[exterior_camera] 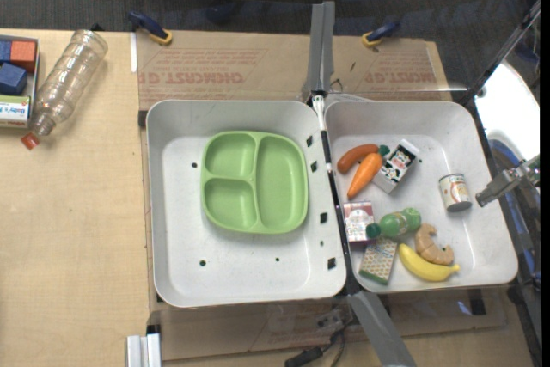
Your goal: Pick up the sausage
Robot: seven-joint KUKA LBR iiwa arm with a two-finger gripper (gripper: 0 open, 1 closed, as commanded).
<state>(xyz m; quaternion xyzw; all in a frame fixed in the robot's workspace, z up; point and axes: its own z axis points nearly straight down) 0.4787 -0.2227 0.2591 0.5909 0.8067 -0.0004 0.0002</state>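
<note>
The sausage (356,155) is a curved orange-red piece lying in the upper left part of the right bin (481,142). It rests against the top of an orange carrot (366,174). My gripper (505,184) shows as a grey metal piece at the right bin's right rim, just right of a small can (454,192). It is well apart from the sausage, roughly a bin's width to its right.
Also in the right bin are a black-and-white carton (398,165), a pink box (358,223), a green vegetable (396,224), a banana (427,266), a croissant (436,246) and a green packet (378,261). The left bin (172,211) holds a green divided plate (255,181).
</note>
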